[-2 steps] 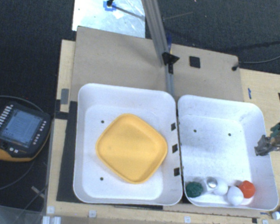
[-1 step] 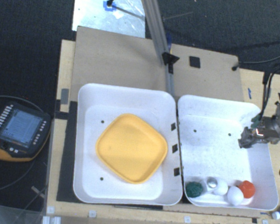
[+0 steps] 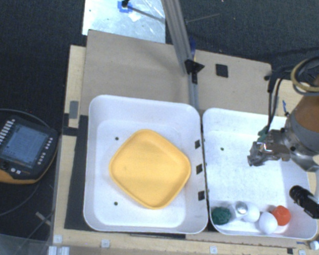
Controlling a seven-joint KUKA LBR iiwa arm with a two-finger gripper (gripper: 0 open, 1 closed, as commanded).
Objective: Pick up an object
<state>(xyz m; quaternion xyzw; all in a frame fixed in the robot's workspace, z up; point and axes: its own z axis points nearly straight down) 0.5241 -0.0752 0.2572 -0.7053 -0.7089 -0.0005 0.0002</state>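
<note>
Camera view from above: two white bins sit side by side. The left bin [image 3: 94, 162] holds one yellow plate [image 3: 150, 168]. My gripper [image 3: 258, 154] hangs over the right bin [image 3: 228, 132]. Along its near edge lie one green ball [image 3: 221, 214], one silver ball [image 3: 242, 208], two white balls [image 3: 267, 223] and one orange ball [image 3: 281, 214].

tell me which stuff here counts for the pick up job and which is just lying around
For the job:
- gripper, over the right bin
- green ball
- silver ball
- two white balls
- orange ball

Just lying about:
- yellow plate in the left bin
- handheld controller off the bench
</note>
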